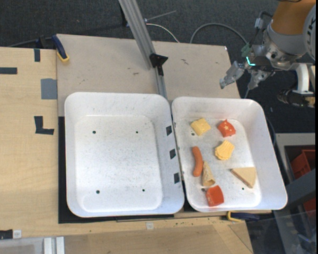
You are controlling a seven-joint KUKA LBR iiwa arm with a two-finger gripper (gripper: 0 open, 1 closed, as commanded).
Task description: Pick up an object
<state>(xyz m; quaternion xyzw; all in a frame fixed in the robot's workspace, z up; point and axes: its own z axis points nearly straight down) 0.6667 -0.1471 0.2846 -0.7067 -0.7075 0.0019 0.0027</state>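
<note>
The right bin (265, 142) holds several toy food pieces: a yellow block (200, 126), a red pepper-like piece (226, 128), a yellow lump (224, 151), an orange sausage (197, 161), a tan cone (207, 175), a tan wedge (245, 176) and a red-orange piece (214, 196). My gripper (244, 76) hangs above the bench just beyond the right bin's far edge, apart from every piece. Its fingers are spread open with nothing between them.
The left bin (74, 142) lies beside the right one. A slanted metal post (140, 28) rises behind the bins' shared edge. Cables (212, 30) run across the bench at the back. A yellow clamp (61, 49) sits at the bench's far left corner.
</note>
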